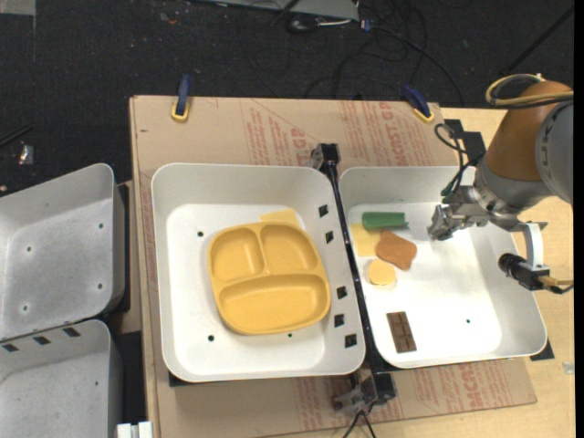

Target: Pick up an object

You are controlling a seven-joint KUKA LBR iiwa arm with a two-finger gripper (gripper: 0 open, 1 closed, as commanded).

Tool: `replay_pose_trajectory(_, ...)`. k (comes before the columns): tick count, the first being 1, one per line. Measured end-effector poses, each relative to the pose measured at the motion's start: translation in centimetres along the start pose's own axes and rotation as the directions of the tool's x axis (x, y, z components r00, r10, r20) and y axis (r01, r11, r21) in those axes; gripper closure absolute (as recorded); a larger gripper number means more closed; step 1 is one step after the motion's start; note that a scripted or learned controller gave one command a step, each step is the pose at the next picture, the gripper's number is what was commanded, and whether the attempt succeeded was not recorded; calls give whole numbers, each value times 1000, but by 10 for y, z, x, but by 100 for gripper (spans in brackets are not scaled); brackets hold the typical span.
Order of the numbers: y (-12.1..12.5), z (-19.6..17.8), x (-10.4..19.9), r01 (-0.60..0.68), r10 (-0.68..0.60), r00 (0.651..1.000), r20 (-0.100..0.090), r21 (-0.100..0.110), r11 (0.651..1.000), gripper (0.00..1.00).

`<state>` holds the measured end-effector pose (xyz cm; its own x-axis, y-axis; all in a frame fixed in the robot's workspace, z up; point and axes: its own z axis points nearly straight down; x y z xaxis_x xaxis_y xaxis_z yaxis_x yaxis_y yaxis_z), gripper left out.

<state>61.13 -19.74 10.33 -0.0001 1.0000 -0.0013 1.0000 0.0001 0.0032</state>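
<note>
- Two white bins: left bin holds one yellow divided tray.
- Right bin holds five pieces: green block, brown piece, yellow disc, pale yellow slice, dark brown bar.
- One gripper hovers at the green block's three o'clock, holding nothing visible.

A yellow divided tray lies in one white bin; green block, brown rectangle.

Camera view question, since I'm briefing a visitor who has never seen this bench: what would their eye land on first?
Most likely the big yellow divided tray, which takes up much of the left bin. Next, the grey arm with its orange band reaching in from the right, its hand over the right bin. Near it lie a green block, a brown piece, a yellow disc and a dark brown bar.
</note>
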Motion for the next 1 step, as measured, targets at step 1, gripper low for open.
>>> replay_pose_trajectory(1,8,-45,2,3,-3,1000,1,-3,1000,100)
